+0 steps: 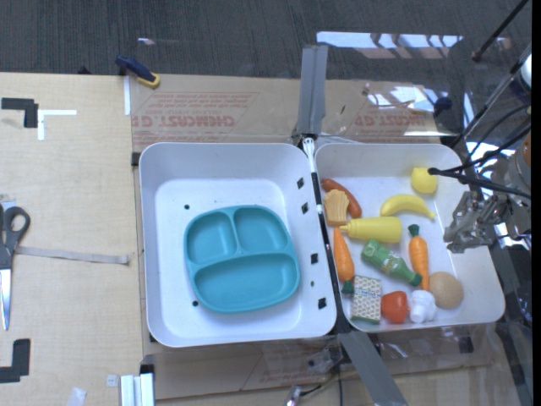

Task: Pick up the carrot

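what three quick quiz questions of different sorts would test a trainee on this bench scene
1. True or false: the blue plate lies in the same bin as the banana.
2. Multiple choice: the gripper sits (A) over the left bin, (B) at the right edge of the right bin, (C) on the scissors.
3. Fill in: the yellow bottle lies just below the ____.

Key
1. False. The plate is alone in the left bin.
2. B, with the short carrot to its left.
3. banana
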`<action>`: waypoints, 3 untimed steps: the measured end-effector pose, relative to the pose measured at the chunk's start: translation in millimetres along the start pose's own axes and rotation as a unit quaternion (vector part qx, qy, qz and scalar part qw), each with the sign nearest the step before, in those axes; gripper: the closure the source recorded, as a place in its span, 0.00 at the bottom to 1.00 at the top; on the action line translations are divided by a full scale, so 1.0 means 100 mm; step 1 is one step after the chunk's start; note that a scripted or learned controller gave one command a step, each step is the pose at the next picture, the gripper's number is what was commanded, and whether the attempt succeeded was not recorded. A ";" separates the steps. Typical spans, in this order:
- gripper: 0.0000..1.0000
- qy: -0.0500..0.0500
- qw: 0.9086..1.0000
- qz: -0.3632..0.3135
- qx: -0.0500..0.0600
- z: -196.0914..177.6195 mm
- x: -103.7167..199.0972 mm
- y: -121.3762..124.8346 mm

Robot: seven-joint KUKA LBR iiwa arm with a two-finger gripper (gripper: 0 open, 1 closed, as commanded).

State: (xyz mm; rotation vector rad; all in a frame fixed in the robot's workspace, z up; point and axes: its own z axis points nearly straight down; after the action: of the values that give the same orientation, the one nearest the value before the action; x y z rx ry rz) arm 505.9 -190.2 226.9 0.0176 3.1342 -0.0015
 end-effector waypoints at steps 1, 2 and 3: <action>1.00 0.000 1.000 -0.006 0.000 1.13 0.06 0.41; 1.00 0.000 0.999 -0.052 0.000 -0.12 -0.35 -0.21; 1.00 0.001 0.996 -0.084 -0.001 1.22 0.08 0.01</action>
State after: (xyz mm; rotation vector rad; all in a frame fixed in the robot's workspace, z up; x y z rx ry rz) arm 498.4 -189.1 105.0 -0.2457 3.1273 0.0001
